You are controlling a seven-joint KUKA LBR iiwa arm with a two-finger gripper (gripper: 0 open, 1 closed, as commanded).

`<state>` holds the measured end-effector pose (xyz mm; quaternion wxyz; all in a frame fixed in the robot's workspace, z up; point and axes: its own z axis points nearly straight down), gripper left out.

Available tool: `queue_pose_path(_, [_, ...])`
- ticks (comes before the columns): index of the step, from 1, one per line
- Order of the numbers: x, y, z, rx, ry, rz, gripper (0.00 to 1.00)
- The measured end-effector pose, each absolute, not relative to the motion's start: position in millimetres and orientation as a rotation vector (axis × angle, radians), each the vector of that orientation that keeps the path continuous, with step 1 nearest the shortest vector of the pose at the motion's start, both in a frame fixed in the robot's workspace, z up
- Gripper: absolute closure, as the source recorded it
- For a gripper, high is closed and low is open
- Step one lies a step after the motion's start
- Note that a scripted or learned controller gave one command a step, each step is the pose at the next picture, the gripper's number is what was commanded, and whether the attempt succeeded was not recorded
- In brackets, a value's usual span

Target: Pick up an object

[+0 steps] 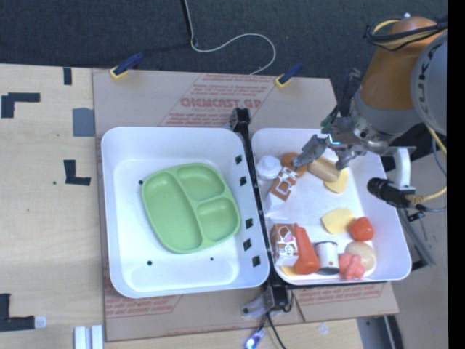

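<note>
End effector point(328, 151) hovering over the far part of the right bin point(398, 267), fingers point(311, 151) spread wide with nothing between them. Directly beneath and just toward the near side: a tan bread-roll-shaped toy point(325, 170), long axis running roughly left-right, probably the nearest candidate for pickup. Touching its near-right end, a pale yellow rounded piece point(336, 185). Left of the end effector, a white bottle point(267, 166) and a small orange-and-white carton point(282, 186), tilted. Toward the near end of the bin, a yellow wedge point(336, 220), a glossy red tomato shape point(361, 229), and a red bottle point(305, 253) lying flat. In the left bin point(120, 195), 1 smooth green plate with 3 compartments point(190, 206). Judged: a short descent only, fingers needing to straddle the roll across its narrow width.
</note>
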<state>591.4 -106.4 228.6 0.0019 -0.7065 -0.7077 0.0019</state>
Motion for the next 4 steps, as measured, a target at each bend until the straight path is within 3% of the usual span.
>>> queue_pose_path(1, [549.7, -22, 265, -2.205, -2.228, 0.002, 0.0])
queue_pose_path(2, [515.0, -18, 176, -2.212, -2.213, 0.018, 0.0])
queue_pose_path(3, [517.8, -18, 188, -2.211, -2.218, 0.014, 1.0])
queue_pose_path(4, [484.9, 33, 327, -2.214, -2.233, -0.01, 1.0])
